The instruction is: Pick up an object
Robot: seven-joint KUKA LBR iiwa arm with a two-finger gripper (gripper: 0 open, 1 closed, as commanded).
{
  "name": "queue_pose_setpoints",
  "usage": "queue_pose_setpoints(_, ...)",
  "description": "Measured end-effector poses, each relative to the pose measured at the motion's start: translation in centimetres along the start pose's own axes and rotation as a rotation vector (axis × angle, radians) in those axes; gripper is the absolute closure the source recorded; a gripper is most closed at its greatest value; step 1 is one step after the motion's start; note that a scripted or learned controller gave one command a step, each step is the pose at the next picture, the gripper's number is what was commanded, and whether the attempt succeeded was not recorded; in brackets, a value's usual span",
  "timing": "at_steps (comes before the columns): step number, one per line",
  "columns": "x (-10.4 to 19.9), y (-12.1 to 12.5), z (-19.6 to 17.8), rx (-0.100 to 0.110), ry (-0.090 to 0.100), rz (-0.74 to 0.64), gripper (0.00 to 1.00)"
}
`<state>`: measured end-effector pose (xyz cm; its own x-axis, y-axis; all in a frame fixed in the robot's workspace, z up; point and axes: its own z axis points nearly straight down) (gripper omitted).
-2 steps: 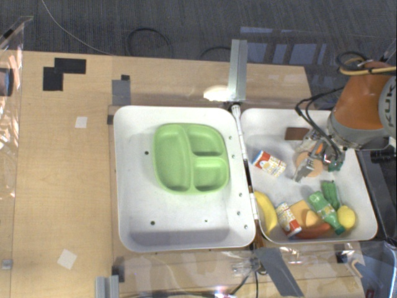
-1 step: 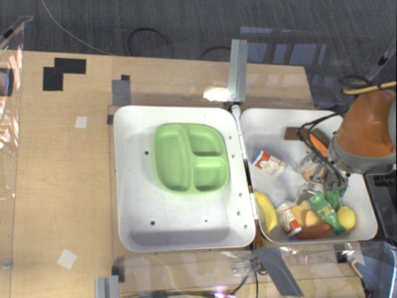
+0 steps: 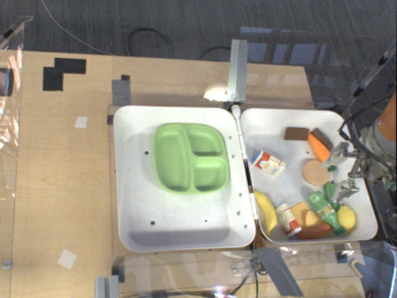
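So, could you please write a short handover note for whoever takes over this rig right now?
Gripper: open, over the right bin near its right wall, holding nothing.
Right bin: carrot, brown block, small carton, tan disc, banana, can, green bottle, lemon.
Left bin: green divided plate.
Done: nothing picked yet.
Left: close on one object and lift; the green bottle or disc looks nearest.

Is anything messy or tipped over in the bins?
A little. In the right bin, the small can lies on its side, jumbled with the banana, the lemon and other toy food in the near corner. The green plate in the left bin sits flat.
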<state>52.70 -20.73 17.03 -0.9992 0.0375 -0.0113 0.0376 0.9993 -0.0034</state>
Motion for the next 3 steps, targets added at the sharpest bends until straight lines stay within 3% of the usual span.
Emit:
queue_pose_setpoints(1, 0.4, 2.1, 7.7, 0.002, -0.008, -0.122, 0.0)
queue_pose_setpoints(2, -4.8, 3.0, 8.1, -0.002, -0.003, -0.068, 0.0)
queue_pose_setpoints(3, -1.1, 2.1, 8.0, -0.001, -0.003, -0.058, 0.0)
